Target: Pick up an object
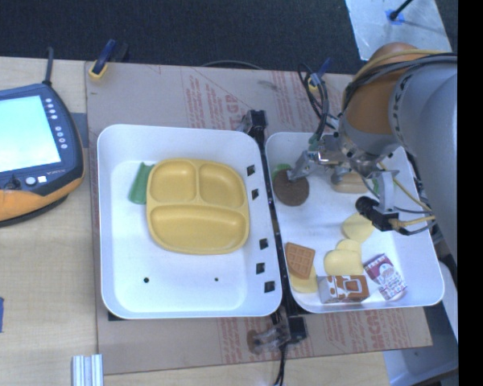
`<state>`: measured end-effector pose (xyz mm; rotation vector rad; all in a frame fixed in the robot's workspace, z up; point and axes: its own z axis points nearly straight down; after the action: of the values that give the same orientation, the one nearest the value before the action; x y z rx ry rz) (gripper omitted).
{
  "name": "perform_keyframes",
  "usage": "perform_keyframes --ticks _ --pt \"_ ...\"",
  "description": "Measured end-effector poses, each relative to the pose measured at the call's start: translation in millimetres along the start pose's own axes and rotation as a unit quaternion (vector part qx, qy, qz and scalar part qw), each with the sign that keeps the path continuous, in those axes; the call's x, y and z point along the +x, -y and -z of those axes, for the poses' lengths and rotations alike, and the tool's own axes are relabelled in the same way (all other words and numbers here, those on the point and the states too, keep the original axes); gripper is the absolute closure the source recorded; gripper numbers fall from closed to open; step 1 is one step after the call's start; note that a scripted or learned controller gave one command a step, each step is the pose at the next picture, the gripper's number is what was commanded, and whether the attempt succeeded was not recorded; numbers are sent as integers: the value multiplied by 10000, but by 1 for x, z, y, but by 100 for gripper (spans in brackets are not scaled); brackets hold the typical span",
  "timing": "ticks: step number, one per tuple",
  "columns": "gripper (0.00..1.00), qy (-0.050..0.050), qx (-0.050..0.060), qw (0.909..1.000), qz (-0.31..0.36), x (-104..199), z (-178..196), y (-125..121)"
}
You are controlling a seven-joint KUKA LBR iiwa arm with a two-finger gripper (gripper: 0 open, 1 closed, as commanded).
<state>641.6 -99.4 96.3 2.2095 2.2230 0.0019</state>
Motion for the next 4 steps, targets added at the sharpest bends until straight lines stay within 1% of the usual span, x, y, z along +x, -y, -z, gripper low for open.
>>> perform_keyframes --ticks 1,2,3,4 --pt "0 -10 51 10000 -47 -108 11 49" --pt "0 -13 12 10000 -2 -101 -4 -17" --pt "0 -36 82 10000 -16 -56 -4 78" --pt "0 -27 67 10000 -20 -39 -4 122"
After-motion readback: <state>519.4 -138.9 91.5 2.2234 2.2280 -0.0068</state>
